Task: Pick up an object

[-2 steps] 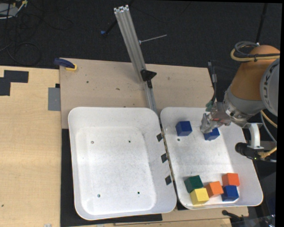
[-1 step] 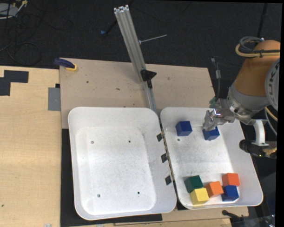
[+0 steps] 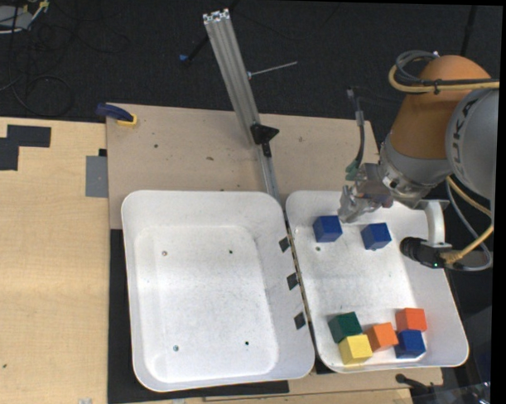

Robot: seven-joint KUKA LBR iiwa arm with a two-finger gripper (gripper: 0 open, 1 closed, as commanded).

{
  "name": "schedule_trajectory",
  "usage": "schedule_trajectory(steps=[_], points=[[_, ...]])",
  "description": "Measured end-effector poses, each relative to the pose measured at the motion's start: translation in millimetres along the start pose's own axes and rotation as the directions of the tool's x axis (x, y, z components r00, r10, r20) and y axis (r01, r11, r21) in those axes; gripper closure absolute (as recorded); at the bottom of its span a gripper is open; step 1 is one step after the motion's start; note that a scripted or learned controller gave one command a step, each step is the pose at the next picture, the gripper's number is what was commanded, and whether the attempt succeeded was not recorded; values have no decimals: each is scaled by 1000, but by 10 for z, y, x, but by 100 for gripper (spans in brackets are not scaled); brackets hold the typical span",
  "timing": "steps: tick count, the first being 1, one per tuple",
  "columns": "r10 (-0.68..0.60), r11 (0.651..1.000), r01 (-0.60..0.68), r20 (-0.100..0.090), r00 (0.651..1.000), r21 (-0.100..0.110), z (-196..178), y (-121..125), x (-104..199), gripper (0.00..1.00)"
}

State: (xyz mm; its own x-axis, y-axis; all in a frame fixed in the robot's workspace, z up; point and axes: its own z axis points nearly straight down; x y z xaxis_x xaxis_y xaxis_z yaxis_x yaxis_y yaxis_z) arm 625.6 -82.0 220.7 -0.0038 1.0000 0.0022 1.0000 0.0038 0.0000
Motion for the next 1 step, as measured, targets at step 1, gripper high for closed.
schedule_trajectory(steps=[1], points=[[-1,1000,1,0,1000,1,41,121,590,100]])
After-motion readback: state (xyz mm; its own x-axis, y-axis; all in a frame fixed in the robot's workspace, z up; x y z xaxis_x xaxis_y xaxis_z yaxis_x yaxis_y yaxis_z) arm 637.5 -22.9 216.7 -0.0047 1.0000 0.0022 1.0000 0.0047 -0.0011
